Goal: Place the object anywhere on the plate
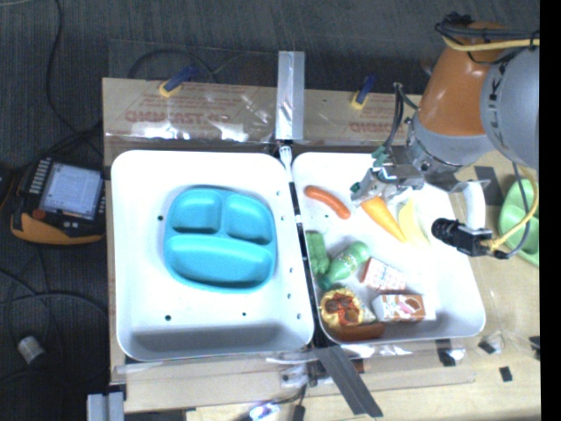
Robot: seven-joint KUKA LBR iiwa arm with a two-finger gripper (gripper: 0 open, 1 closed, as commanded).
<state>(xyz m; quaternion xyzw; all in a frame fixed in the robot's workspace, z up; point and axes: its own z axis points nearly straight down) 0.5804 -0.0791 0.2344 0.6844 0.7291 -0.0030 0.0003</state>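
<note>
Orange carrot (382, 213) is lying in the right bin (456, 301), tip pointing down-right, just under the end effector (383, 179); its grip is unclear. Sausage (327, 201) and banana (408, 220) are flanking it.

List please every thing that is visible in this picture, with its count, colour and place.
divided plastic plate: 1, light blue, centre of left white bin
toy sausage: 1, orange-red, right white bin, upper left
toy carrot: 1, orange, right bin, just below the gripper
toy banana: 1, yellow, beside the carrot
green toy vegetables: 2 or so, right bin, left side
small printed cartons: 2, red and white, right bin, lower part
toy pizza: 1, brown, right bin, bottom left
gripper: 1, grey, over right bin's upper part
</note>
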